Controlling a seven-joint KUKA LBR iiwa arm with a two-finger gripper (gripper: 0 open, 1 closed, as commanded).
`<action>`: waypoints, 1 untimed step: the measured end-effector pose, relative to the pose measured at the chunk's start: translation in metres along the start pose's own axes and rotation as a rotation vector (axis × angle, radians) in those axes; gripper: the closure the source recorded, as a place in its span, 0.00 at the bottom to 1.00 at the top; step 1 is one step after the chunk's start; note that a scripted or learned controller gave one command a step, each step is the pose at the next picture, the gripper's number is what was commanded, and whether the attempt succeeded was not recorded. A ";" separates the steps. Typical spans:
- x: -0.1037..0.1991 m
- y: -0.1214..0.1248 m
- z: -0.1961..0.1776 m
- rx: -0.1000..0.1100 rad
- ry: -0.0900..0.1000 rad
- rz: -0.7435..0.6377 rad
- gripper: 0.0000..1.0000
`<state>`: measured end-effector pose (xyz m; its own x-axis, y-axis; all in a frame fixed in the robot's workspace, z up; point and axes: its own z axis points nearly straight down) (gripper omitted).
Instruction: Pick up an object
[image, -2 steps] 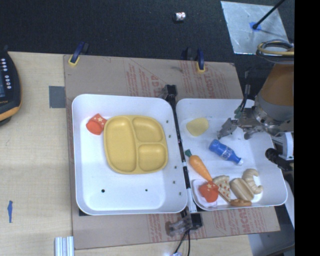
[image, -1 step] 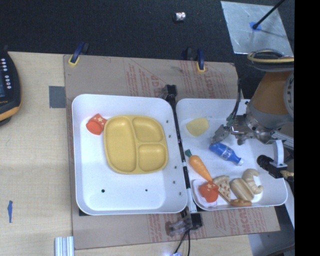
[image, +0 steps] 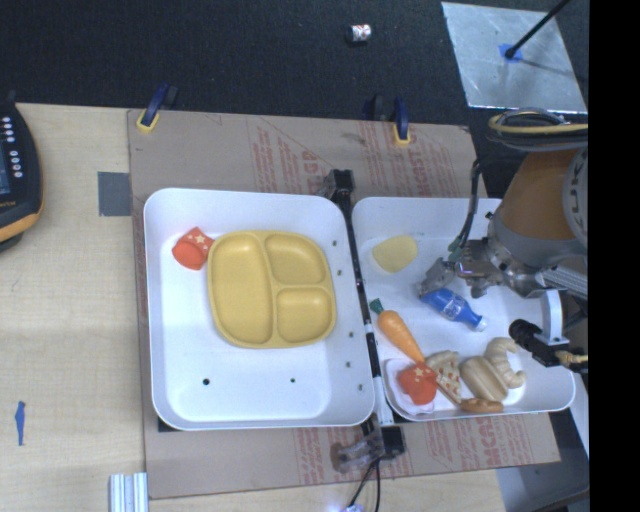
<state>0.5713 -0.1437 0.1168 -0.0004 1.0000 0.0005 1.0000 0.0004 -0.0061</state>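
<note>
the hand (image: 447, 274) hovers in the right bin (image: 420, 215), just at 12 o'clock of the blue plastic bottle (image: 452, 306); how wide it stands, i cannot tell. the bottle lies on its side, probably light, stiff and slick, best taken across its middle.

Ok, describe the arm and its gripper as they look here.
The arm is bulky and rounded, with a broad orange band and grey metal below it. A dark cable loops over its top. The gripper is grey metal, with thin dark cables running alongside.
</note>
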 end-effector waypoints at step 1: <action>-0.003 0.007 0.026 0.000 0.000 -0.001 0.00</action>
<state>0.5778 -0.1466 0.0912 -0.0018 1.0000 0.0006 1.0000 0.0018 -0.0066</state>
